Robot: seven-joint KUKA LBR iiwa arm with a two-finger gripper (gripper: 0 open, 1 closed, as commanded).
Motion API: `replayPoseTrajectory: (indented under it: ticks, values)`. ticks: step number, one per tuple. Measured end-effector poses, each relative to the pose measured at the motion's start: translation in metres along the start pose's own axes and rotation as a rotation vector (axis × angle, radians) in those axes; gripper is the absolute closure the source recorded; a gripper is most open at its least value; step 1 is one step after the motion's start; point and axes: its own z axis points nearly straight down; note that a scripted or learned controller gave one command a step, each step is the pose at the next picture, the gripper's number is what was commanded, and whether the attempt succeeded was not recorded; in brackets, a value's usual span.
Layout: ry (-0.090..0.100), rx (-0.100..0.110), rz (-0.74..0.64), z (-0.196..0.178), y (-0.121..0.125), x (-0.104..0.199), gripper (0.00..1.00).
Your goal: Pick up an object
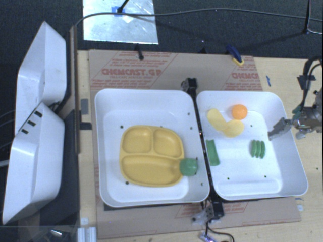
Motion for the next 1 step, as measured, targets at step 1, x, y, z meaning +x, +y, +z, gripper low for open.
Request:
replayPoseTrajectory:
  ticks: [1]
  values:
    - [-0.001,-0.005,-0.001,-0.0022,0.0009,0.0002,0.0]
